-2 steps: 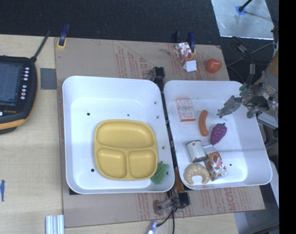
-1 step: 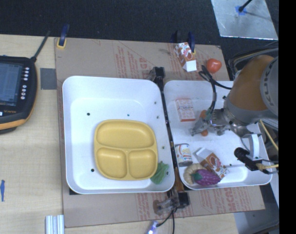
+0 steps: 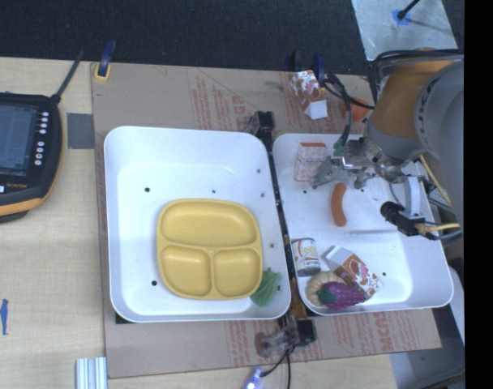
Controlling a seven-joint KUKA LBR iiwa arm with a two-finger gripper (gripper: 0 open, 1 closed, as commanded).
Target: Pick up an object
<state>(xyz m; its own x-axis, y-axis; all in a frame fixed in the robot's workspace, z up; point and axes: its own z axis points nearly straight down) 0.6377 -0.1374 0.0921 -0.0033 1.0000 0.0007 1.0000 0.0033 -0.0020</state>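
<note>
My gripper (image 3: 340, 180) hangs over the back half of the right bin (image 3: 425, 278), its two fingers spread open with nothing between them. Just below it an orange-red sausage (image 3: 337, 206) lies on the bin floor, pointing front to back. To the gripper's left lies a white and red packet (image 3: 309, 160). At the bin's front sit a small can (image 3: 305, 256), a printed carton (image 3: 354, 271) and a purple toy (image 3: 340, 295) resting on a pale yellow item (image 3: 319, 283).
The left bin (image 3: 133, 177) holds a yellow divided plate (image 3: 210, 247) and a green piece (image 3: 267, 288) at its front right corner. A small box (image 3: 307, 84) and cables lie behind the right bin. A teach pendant (image 3: 15, 152) rests at far left.
</note>
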